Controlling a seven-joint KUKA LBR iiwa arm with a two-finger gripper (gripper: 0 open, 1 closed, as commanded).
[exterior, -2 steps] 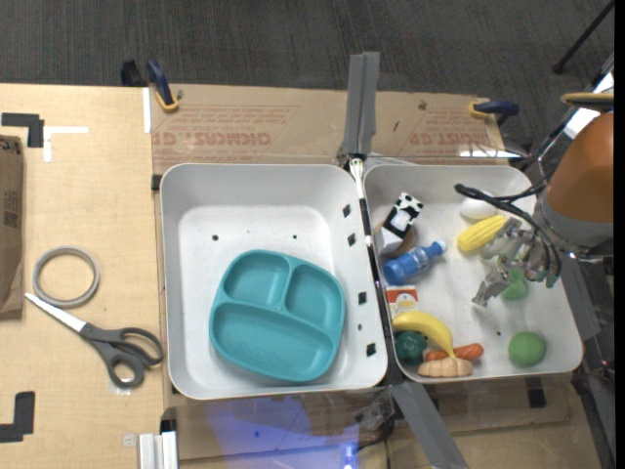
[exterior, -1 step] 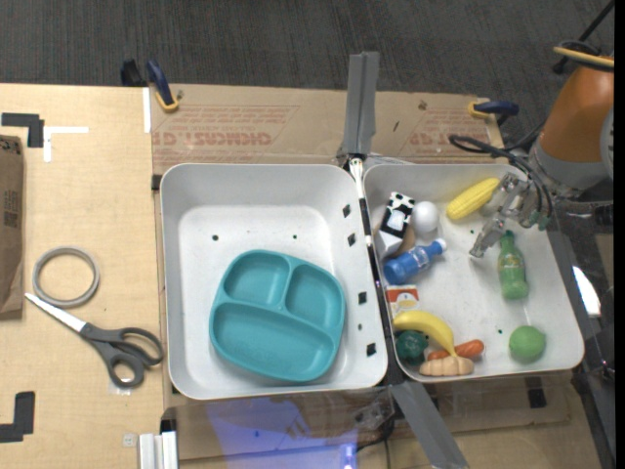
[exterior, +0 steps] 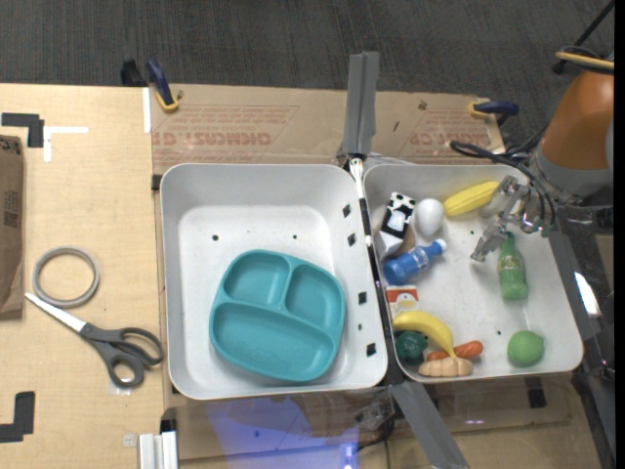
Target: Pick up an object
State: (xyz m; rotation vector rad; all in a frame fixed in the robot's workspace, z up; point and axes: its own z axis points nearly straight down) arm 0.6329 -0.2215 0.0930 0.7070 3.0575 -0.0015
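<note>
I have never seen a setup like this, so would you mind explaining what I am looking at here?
One camera looks down at a slant on a bench with two white bins. The left bin holds a teal divided plate. The right bin holds toys: a corn cob, blue bottle, green bottle, banana and green ball. The arm reaches in from the right; its gripper hangs by the green bottle. Scissors and a tape roll lie on the bench.
</note>
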